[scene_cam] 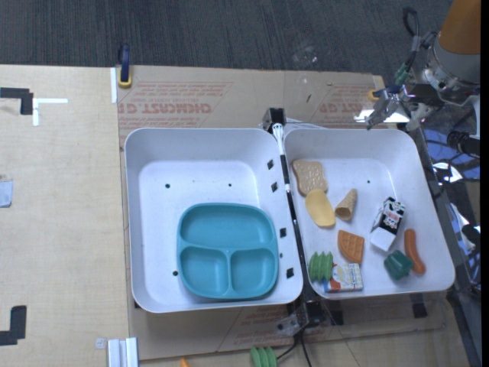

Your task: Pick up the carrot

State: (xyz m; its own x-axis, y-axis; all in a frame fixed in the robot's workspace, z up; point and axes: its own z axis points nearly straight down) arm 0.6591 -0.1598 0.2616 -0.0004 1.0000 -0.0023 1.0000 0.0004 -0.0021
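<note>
Worktop (61, 228) carries two white bins. Left bin (153, 159) has a teal divided tray (228, 251). Right bin (397, 147) holds toy food: milk carton (387, 224), bread slice (309, 177), waffle (351, 246), and the carrot (415, 251), orange, near the right wall beside a green block (397, 264). Hand (390, 107) hovers over the far right corner, apart or together: cannot tell. Step: approach, nothing grasped. Next: travel toward the near right side, descend over the carrot.

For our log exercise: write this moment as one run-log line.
gripper: above right bin's far edge | carrot: in right bin, near milk carton | grasp: not yet
</note>
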